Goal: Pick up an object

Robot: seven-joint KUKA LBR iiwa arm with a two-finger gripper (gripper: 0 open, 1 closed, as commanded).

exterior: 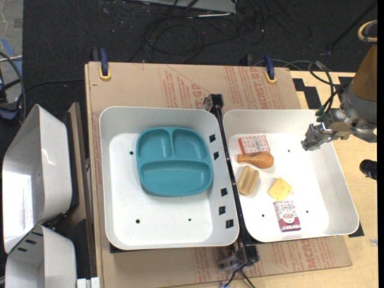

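Red-and-white packet (pixel 288 215): lowest in right bin (pixel 336 179), flat. Yellow wedge (pixel 279 188), tan bread roll (pixel 248 180), brown drumstick (pixel 256 158), red-and-white card (pixel 254 143): clustered above it, left of centre. Teal divided plate (pixel 174 161): centred in left bin (pixel 117 179). Hand (pixel 312 137): over right bin's upper right, arm entering from right, angled down-left; grasp state cannot be told.
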